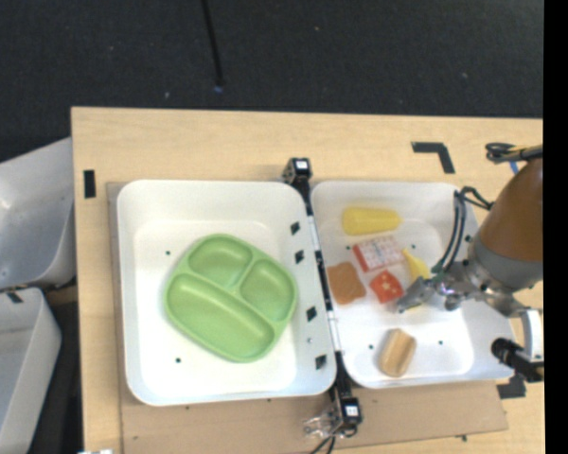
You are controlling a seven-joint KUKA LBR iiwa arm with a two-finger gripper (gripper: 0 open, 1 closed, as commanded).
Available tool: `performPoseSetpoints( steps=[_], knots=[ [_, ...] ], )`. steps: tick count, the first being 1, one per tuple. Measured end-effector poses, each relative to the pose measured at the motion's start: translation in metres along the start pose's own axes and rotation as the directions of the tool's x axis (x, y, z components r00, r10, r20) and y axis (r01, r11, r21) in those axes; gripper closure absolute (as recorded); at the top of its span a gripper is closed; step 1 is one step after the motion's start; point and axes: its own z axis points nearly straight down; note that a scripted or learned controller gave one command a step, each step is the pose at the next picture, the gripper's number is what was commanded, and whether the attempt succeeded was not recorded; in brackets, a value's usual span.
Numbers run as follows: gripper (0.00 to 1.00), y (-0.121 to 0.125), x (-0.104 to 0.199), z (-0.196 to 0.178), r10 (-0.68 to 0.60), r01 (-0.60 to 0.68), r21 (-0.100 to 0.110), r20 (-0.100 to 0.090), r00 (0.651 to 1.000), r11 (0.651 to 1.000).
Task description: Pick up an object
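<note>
The arm [511, 230] reaches in from the right and its gripper [418, 296] hangs low over the right bin [454, 367], close beside the small cluster of things in the bin's middle. Nothing sits between the fingers; they look spread a little, empty.

The step in hand looks like the approach — the grasp is not yet made. Nearest the tips are the red piece [386, 287] and the small yellow piece [416, 264], which lie just beside each other. The red-and-white packet [377, 252] lies just above them, the brown square [345, 282] to their left, the corn [369, 220] near the far wall, and the tan roll [397, 352] lies apart near the front wall.

The next move likely calls for centring the tips over one thing and dropping straight down before closing. The red piece is closest, but its neighbours crowd it, so the fingers could catch two things or nudge one aside. The tan roll has bare floor all round and looks the easier target.

The divider between the bins is well left of the gripper. The left bin [142, 348] bears the green plate [231, 297] and plays no part here.
</note>
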Motion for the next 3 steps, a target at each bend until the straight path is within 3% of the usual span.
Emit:
performPoseSetpoints(
  steps=[1,3],
  knots=[
    [1.00,0.001,-0.002,-0.014,0.006,-0.006,-0.006,0.002,1.000,1.000],
    [1.00,0.010,0.000,-0.128,-0.007,0.007,-0.011,0.003,1.000,1.000]
  ],
)
